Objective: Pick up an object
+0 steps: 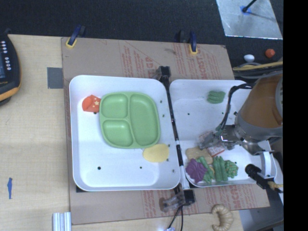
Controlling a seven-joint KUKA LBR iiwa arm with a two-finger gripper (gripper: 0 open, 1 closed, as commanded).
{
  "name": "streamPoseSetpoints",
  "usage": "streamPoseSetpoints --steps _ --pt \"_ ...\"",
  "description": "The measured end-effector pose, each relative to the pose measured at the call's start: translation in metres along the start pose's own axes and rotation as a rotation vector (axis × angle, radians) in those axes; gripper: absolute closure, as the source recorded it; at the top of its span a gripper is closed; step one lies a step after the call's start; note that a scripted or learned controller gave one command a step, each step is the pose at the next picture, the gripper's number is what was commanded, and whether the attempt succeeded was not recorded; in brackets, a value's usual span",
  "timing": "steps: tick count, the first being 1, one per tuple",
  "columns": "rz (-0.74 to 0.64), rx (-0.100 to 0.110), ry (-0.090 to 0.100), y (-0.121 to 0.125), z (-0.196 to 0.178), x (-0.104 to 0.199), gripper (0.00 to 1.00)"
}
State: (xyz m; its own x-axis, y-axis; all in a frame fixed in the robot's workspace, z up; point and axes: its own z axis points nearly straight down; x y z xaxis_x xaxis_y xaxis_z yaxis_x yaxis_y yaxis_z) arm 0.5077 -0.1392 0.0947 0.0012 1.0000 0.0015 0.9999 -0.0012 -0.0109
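My gripper (210,142) is low in the right bin (192,100), near its middle, just above a pile of toy food. The pile holds a purple grape bunch (196,169), a green vegetable piece (222,169) and a tan piece (195,153). A red and white item (216,150) lies right under the gripper. A small green item (216,96) rests at the far end of the right bin. The grey arm with its orange band (262,105) comes in from the right.
The left bin (86,167) holds a green divided plate (130,119), a red toy (91,103) at its left and a yellow piece (156,153) near the divider. A tan curled object (223,216) lies on the cardboard in front of the bins.
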Motion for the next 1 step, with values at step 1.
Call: streamPoseSetpoints --steps 1 --pt "-0.008 -0.008 -0.002 0.0045 -0.012 0.0007 1.0"
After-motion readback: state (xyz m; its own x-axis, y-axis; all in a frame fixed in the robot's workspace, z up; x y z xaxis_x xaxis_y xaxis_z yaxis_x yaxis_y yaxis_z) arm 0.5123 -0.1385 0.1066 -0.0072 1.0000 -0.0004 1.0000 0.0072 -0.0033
